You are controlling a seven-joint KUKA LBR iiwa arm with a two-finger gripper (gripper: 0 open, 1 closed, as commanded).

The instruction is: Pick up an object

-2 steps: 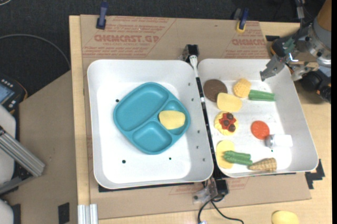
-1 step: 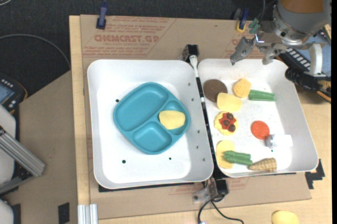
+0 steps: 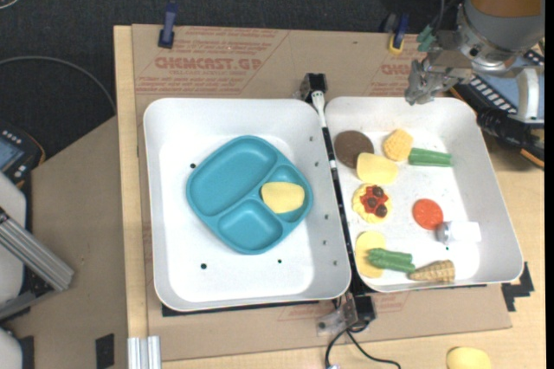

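Here, two white bins (image 3: 164, 185), one blue tray (image 3: 234, 185), one end effector (image 3: 421, 90).

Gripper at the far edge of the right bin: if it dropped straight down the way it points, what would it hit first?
Probably the right bin's far rim or bare floor beside it; the gripper hangs short of the toy food, though depth is unclear.

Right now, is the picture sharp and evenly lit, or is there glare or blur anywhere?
In the camera view the light is soft and even, with faint shadows under the blue tray; the white bins are bright but not washed out; the food pieces are fairly sharp; the hand looks slightly blurred.
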